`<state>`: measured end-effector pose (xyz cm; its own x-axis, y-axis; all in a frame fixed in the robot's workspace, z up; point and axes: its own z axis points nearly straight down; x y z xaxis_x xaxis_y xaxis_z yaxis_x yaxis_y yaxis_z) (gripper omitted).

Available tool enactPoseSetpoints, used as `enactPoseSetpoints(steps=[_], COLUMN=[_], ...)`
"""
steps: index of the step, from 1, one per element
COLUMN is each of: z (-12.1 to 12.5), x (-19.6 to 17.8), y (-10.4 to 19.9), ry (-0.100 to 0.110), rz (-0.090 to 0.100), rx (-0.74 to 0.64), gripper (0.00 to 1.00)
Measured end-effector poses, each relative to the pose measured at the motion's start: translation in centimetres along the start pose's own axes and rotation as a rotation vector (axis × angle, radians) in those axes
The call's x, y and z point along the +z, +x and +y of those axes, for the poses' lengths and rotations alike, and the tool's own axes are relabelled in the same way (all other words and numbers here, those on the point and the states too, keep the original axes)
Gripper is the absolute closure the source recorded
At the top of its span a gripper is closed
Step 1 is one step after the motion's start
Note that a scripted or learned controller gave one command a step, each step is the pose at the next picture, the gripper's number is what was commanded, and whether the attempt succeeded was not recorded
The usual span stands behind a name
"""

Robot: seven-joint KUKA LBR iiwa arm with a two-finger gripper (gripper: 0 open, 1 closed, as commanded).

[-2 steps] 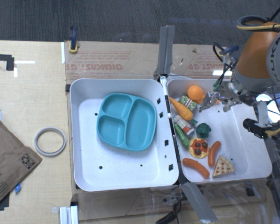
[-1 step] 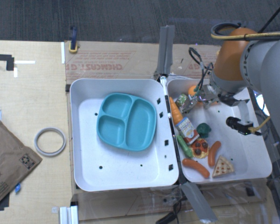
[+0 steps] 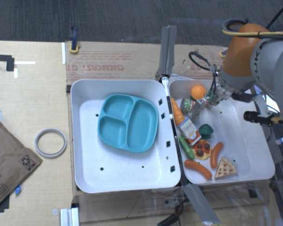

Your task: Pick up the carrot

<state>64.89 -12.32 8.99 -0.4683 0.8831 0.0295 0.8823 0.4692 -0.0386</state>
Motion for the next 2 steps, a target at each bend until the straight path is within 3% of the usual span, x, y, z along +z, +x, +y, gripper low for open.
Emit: enactPoseSetpoints(steps=[1,2], z=[0.1,-7.1], x=[-0.9,-9.5], y=[-0.4,-7.5], ry=[-0.015,-0.040], rz=[-0.020,-0.033], rx=[0.000,-0.010], gripper=[1.00,1.00])
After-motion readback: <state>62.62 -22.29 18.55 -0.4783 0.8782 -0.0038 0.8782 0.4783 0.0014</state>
